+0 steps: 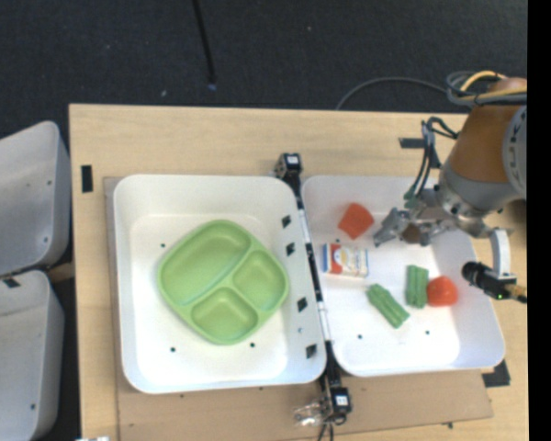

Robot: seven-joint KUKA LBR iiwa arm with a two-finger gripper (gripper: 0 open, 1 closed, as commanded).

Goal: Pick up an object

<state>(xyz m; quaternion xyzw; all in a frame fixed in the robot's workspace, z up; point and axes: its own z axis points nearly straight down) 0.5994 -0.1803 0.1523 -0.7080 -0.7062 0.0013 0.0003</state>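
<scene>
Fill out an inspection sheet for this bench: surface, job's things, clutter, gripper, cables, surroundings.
Surface: wooden bench bearing a left bin and a right bin, side by side.
Job's things: in the right bin, an orange block, a small printed box, two green pieces and an orange-red round piece beside the second.
Clutter: green divided plate in the left bin.
Gripper: gripper over the right bin, just right of the orange block; grip state cannot be told.
Cables: grey cable curving over the floor to the arm; dark line across the carpet.
Surroundings: dark carpet; white panels at left.
</scene>
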